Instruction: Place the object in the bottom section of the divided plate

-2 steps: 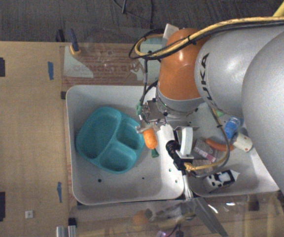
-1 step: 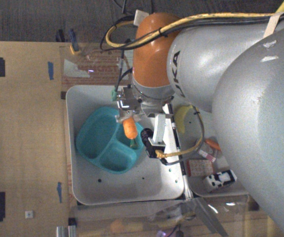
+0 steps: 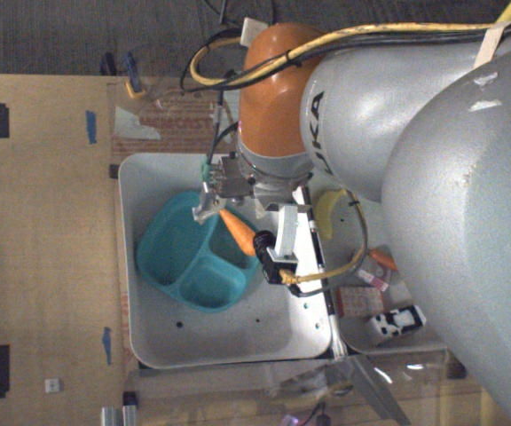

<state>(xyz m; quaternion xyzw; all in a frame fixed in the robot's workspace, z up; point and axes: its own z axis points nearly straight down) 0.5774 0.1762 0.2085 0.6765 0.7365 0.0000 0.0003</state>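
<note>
Your hand (image 3: 213, 204) hovers over the smooth teal divided plate (image 3: 184, 264), tapered orange carrot (image 3: 236, 230) just beside it, grip unclear, arm hiding the plate's right rim.

The only lettering that can be read stands on the grey arm (image 3: 362, 131): dark capitals running sideways down its casing just beside the orange band, seemingly the tail of the maker's name, "KA", with the rest curving out of sight. Nothing else carries legible text.

Teal divided plate (image 3: 187, 257); orange carrot (image 3: 237, 230); white bin (image 3: 238, 331).
</note>
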